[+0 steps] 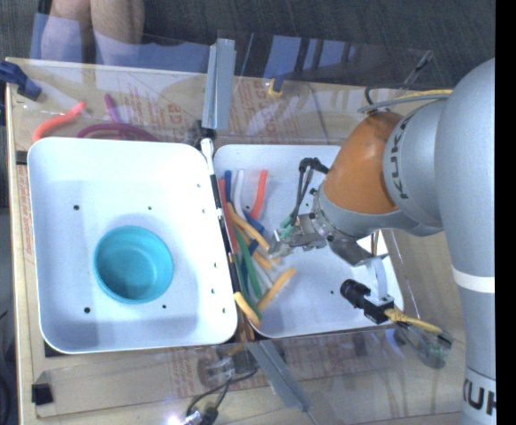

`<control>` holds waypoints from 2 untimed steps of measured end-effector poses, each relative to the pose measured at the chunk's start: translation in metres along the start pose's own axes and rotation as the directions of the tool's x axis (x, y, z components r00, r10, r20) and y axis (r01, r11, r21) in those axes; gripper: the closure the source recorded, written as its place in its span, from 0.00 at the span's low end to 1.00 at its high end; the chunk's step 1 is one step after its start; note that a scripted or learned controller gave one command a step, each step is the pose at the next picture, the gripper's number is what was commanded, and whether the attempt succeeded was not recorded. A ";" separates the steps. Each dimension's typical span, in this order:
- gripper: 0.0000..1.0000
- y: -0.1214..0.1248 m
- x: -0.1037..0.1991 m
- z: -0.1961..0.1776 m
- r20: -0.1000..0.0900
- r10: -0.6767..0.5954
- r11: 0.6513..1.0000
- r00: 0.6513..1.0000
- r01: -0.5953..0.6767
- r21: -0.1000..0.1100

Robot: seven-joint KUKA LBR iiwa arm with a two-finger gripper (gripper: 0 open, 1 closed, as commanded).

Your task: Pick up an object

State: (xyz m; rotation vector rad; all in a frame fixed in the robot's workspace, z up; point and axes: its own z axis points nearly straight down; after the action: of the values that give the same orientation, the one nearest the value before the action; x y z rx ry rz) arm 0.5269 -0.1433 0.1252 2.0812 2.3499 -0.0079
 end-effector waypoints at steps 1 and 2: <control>0.00 0.000 0.000 0.000 0.000 0.000 1.000 1.000 0.000 0.000; 0.00 0.022 0.008 0.028 0.000 -0.019 1.000 1.000 0.019 -0.008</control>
State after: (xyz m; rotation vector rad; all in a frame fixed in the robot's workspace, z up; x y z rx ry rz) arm 0.5476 -0.1332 0.0966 2.0559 2.3657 0.0011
